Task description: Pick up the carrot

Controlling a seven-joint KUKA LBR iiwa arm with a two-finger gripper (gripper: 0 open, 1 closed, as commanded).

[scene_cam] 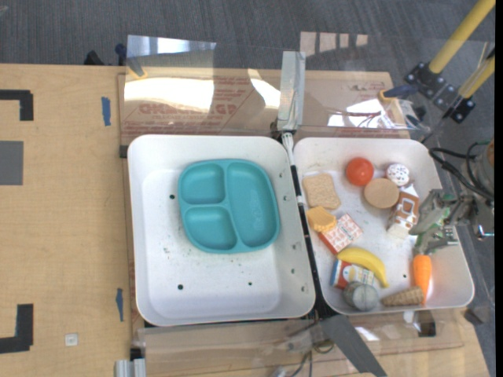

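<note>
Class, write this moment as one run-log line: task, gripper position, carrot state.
task: pick up carrot | gripper: just above carrot's top, right bin | carrot: lying in bin, not lifted

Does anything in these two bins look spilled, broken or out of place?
Nothing looks broken. The right bin holds toy foods in a loose jumble, the carrot near its right wall. Dark specks dot the left bin around the teal plate, like dirt or wear.

Greenish-grey metal claw (437,228) with thin pale fingers, dark cables looped just behind it
</note>
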